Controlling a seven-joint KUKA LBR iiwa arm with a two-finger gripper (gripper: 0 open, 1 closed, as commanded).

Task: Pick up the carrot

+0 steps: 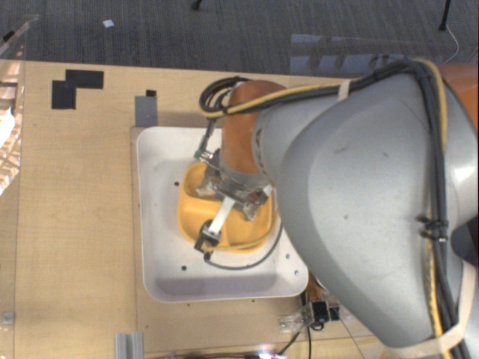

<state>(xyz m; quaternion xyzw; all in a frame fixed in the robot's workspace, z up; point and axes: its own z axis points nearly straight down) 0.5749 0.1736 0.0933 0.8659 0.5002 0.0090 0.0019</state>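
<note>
Yellow bowl (pixel 190 214): sits mid-bin, and its right side is tucked under the wrist.
White bin (pixel 153 264): shallow, resting on the pale wooden desk (pixel 75 223).
Arm (pixel 359 200): big grey bulk sweeping in from the right, with the orange band (pixel 243 126) right above the bowl.
Hand (pixel 228 197): pointing straight down over the bowl; cannot tell whether it is clenched or released.
Carrot: cannot tell where it lies, since the wrist covers the bowl's middle.
Black patch (pixel 75 88): L-shaped, on the desk well left of the bin's far corner.

Even overhead light, soft shadows
</note>
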